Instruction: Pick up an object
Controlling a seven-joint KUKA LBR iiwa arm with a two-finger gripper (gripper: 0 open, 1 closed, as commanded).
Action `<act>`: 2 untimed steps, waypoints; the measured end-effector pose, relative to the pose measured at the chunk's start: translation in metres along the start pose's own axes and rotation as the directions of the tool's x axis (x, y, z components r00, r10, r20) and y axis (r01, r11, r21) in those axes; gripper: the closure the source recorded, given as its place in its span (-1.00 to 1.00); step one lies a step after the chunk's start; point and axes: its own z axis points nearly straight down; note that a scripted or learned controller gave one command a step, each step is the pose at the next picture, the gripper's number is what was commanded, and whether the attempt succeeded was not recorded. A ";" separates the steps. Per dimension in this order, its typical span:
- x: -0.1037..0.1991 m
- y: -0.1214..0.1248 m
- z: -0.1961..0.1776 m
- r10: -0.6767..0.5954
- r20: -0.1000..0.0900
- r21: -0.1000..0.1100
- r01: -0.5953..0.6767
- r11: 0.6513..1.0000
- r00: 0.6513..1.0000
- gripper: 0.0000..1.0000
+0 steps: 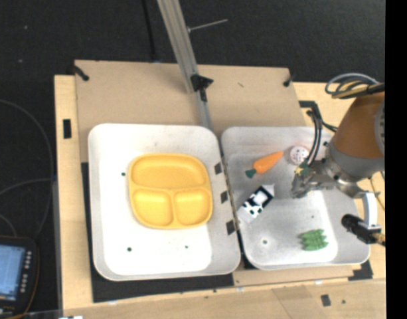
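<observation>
The right bin [283,251] holds an orange carrot toy [267,163] near its back, a black-and-white toy [257,202] at its left side, a small pinkish round piece [298,154] at the back right and a green toy [314,240] near the front. My gripper [300,186] hangs low over the right bin, right of the black-and-white toy and below the round piece. Nothing shows between its fingers.
The left bin [110,244] carries a yellow three-compartment tray [170,190]. A slanted metal pole [183,48] rises behind the bins. The arm's orange band [358,128] and grey wrist crowd the right bin's far right edge. A tablet screen [7,271] lies at lower left.
</observation>
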 end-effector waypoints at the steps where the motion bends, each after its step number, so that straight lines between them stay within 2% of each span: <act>1: 0.002 0.004 -0.045 -0.011 0.001 -0.002 0.011 1.000 1.000 1.00; 2: 0.005 0.016 -0.100 -0.012 0.002 -0.003 0.012 1.000 1.000 1.00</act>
